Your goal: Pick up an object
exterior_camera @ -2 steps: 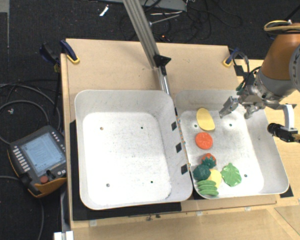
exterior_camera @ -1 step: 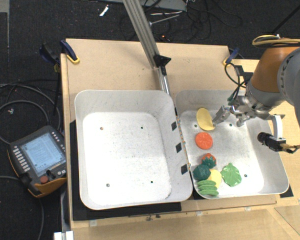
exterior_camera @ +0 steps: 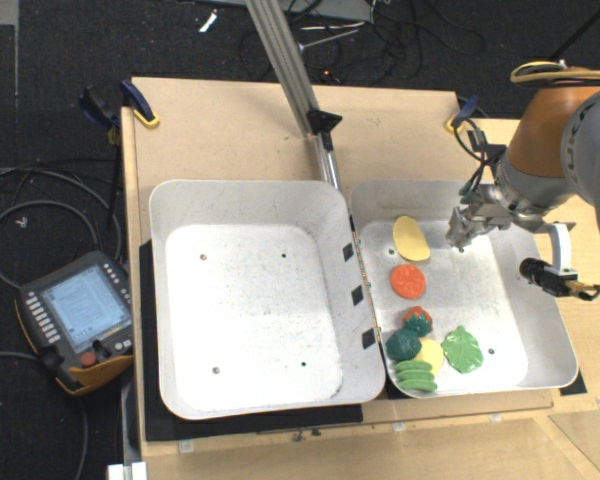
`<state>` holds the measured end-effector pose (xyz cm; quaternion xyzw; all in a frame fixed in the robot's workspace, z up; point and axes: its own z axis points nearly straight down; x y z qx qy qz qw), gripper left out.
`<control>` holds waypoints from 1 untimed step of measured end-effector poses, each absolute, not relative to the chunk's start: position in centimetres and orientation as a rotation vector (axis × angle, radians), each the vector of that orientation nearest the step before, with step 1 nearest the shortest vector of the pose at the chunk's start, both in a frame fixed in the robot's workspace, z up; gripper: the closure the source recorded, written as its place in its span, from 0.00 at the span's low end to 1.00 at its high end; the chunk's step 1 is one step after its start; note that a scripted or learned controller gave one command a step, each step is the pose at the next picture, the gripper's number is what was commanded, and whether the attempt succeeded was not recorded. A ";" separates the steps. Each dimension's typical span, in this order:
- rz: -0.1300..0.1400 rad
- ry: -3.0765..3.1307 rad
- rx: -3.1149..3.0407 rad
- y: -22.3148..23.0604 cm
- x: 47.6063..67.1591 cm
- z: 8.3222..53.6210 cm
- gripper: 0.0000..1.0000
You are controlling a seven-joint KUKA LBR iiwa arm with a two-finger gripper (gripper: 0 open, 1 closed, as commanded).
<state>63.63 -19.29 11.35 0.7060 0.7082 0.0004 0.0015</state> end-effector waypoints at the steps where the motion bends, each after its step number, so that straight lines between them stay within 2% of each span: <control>1: 0.005 2.217 2.217 -19.1 62.8 16.7 1.00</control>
